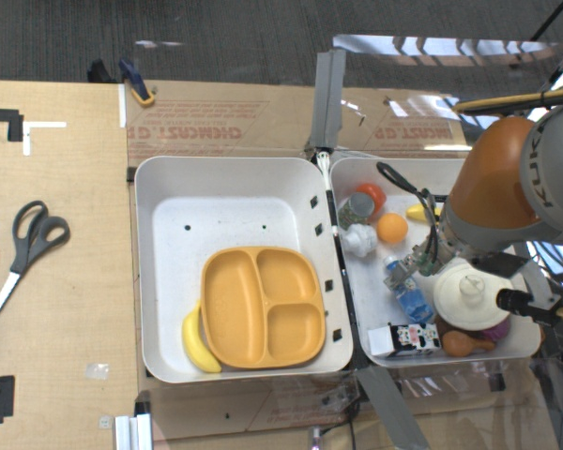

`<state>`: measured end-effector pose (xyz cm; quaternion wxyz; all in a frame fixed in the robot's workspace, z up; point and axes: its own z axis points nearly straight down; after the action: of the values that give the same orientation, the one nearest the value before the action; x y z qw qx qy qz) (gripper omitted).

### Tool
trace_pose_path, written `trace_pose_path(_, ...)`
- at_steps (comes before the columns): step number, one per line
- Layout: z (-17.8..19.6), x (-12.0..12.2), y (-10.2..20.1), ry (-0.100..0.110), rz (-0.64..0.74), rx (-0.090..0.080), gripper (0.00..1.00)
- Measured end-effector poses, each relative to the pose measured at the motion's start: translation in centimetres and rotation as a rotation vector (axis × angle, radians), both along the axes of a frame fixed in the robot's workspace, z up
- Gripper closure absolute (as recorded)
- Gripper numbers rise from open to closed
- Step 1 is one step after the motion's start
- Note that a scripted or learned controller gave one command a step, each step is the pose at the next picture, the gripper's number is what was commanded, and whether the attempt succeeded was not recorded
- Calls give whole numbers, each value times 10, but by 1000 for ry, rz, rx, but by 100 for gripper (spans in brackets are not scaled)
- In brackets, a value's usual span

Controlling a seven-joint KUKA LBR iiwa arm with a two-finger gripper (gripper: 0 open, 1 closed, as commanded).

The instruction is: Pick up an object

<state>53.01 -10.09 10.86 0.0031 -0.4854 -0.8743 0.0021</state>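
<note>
I read this as the reach step: my arm (493, 181) is down inside the right bin (357, 289), and nothing has been lifted yet as far as I can judge. The wrist, with its orange band, hangs over the middle of that bin, and the gripper (419, 262) sits low among the clutter — I cannot tell from this slant what state it is in, nor whether it has anything.

The likeliest target is the blue object (405, 289) lying just beside the gripper toward the bin's centre; it seems to touch the gripper, though the view is too crowded there for me to be sure. An orange ball (391, 228) lies near the far side of the bin, with a red and grey item (360, 204) toward the far left corner and a white crumpled piece (360, 241) against the left wall. A white round lid-like thing (469, 293) sits at the right, and a small printed box (403, 338) lies along the near edge.

In the left bin (159, 279) an orange divided tray (263, 306) rests toward the near edge, with a banana (195, 340) tucked at its near left corner.

Next I need a firm grasp on a single object, then a straight lift clear of the neighbours.
</note>
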Motion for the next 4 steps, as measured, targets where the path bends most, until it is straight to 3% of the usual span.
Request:
trace_pose_path(1, 149, 0, 37, -5, -69, -2, 100)
trace_pose_path(2, 201, 54, 37, -4, -137, -3, 100)
trace_pose_path(3, 201, 54, 37, -3, -137, -3, 0)
trace_pose_path(4, 57, 60, -7, -2, -193, -2, 0)
